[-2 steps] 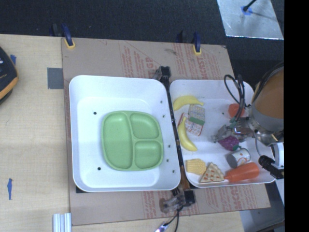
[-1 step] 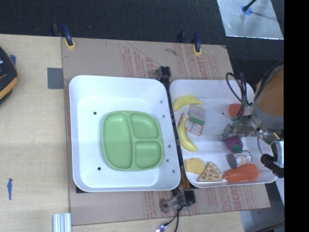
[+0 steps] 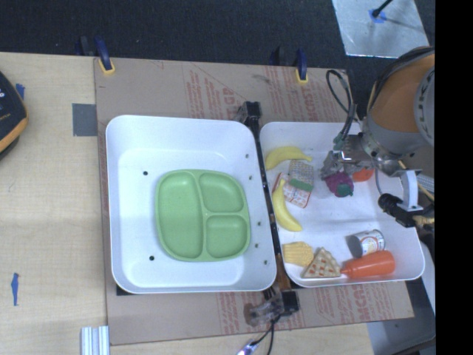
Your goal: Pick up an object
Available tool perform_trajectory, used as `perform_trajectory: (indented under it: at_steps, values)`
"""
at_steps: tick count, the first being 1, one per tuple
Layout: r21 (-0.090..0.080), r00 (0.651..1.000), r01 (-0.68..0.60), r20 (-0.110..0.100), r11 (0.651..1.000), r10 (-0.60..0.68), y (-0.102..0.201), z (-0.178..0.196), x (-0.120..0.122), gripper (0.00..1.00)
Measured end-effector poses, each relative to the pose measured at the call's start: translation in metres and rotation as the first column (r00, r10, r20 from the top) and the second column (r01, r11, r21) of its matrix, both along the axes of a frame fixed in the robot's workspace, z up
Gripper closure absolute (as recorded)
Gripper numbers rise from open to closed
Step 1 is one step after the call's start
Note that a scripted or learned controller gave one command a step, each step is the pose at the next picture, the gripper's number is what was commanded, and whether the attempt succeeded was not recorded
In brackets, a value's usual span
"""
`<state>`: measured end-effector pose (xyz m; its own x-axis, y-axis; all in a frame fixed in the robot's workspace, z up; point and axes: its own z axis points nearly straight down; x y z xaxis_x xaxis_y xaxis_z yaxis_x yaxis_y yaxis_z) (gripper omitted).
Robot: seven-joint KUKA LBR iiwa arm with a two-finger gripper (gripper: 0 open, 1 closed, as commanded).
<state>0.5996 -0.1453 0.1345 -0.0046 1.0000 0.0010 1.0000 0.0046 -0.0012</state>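
pincer [image 3: 338,161]: over right bin [image 3: 332,220], we cannot tell its state
purple toy [image 3: 341,184]: directly under pincer tip, touching or nearly
approach: straight down, we'd guess

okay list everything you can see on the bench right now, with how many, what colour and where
bins: two, white, side by side mid-bench
divided plate: one, green, left bin
bananas: two, yellow, right bin's left side
small carton: one, white and red, between the bananas
purple item: one, right bin, under the gripper
can: one, silver, right bin, lower right
carrot: one, orange, right bin's front edge
pizza slice: one, beside the carrot
gripper: one, grey, over the right bin
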Motion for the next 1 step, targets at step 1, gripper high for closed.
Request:
perform_trajectory:
  at_steps: [1]
  values:
    - [0.001,1.000,-0.001,0.000,1.000,0.001,0.0951,0.0581,0.0291,1.00]
